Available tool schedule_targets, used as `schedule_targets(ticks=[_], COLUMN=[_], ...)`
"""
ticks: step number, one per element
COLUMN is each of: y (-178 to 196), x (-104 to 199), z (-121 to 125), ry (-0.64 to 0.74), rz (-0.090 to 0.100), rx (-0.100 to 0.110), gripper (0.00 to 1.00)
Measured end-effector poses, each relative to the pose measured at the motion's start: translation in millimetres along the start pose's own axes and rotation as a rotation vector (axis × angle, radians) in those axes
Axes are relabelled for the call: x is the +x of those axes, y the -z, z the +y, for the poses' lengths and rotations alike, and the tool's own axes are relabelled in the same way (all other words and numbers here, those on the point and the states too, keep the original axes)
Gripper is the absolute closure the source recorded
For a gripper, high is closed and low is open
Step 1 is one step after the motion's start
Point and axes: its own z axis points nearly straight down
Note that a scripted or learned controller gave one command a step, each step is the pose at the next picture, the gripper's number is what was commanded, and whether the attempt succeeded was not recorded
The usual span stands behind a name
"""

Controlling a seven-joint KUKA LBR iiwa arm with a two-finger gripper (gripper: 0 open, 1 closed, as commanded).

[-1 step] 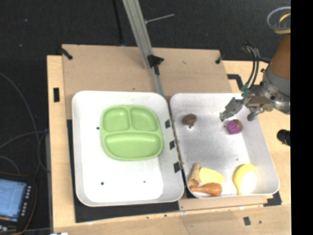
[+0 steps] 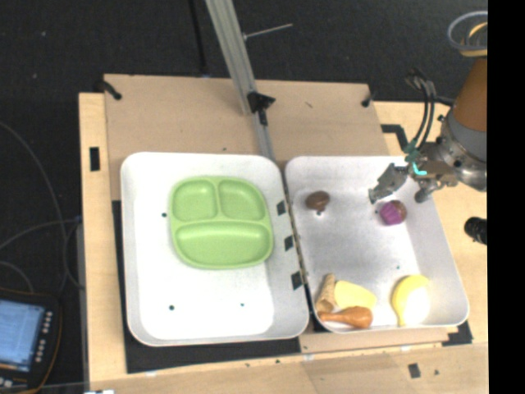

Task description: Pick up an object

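Observation:
My gripper (image 2: 405,190) hangs over the back right part of the right bin (image 2: 353,249), its two fingers spread apart and open. A small purple object (image 2: 392,213) lies on the bin floor just below and between the fingertips, with nothing held. A brown mushroom-shaped piece (image 2: 317,200) sits to the left, near the bin's back left. At the front lie a yellow lemon-like object (image 2: 411,298), a pale yellow slice (image 2: 355,293), a beige piece (image 2: 326,289) and an orange carrot (image 2: 349,318).
A green divided plate (image 2: 221,222) rests in the left bin (image 2: 148,302). A metal pole (image 2: 238,56) slants up from between the bins at the back. The arm comes in from the right edge.

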Motion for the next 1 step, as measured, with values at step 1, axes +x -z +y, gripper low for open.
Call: schedule_targets(ticks=[1], y=[-59.7], x=[2.4], z=[-6.4], ry=[-0.002], rz=[0.000], rx=[0.005], gripper=[0.00])
